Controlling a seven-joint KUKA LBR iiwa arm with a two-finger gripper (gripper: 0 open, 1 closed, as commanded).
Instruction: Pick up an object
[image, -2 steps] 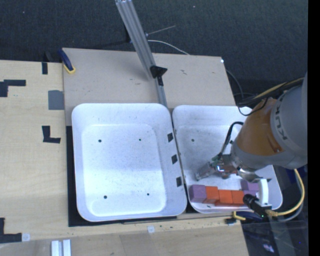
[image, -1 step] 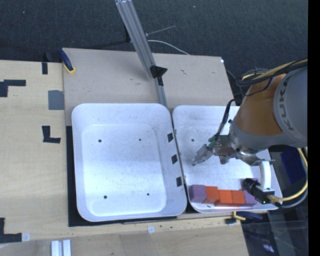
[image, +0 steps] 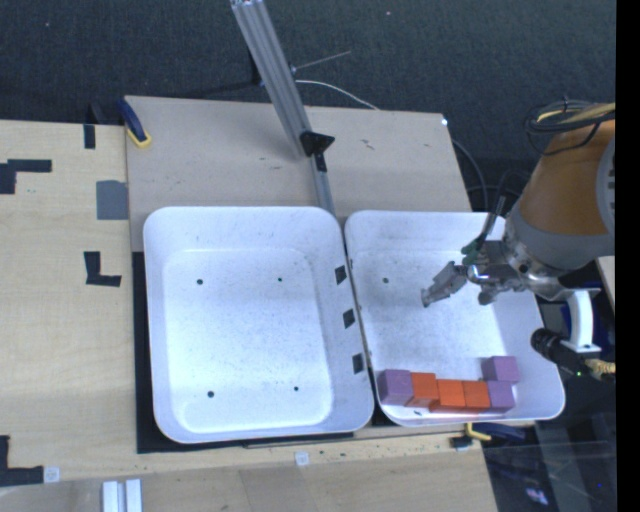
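Task status: pick not yet achieved; no object is lifted.

1. Tool position. The tool (image: 447, 283) hangs over the upper middle of the right bin (image: 400, 235), reaching in from the right edge of the camera view. The grey wrist and the orange band of the arm (image: 560, 195) sit behind it.

2. Tool state. The fingers appear slightly spread, with bare white bin floor visible between and beneath them. Nothing is seen between the fingers, so no grasp is established.

3. Object location. All candidate objects lie along the near wall of the right bin, well apart from the tool:
   - a purple block (image: 396, 385) at the left end of the row
   - orange blocks (image: 452, 393) touching one another in the middle
   - a second purple block (image: 500, 370) at the right end, resting slightly above the row

4. Left bin (image: 165, 300). It contains no visible objects; speckles and four dark dots mark its floor.

5. Remaining work, as judged from this view: move the tool toward the near wall, align over one block, descend, close and lift. The tightly packed row against the wall is likely to leave little finger clearance; the end purple blocks look the most accessible
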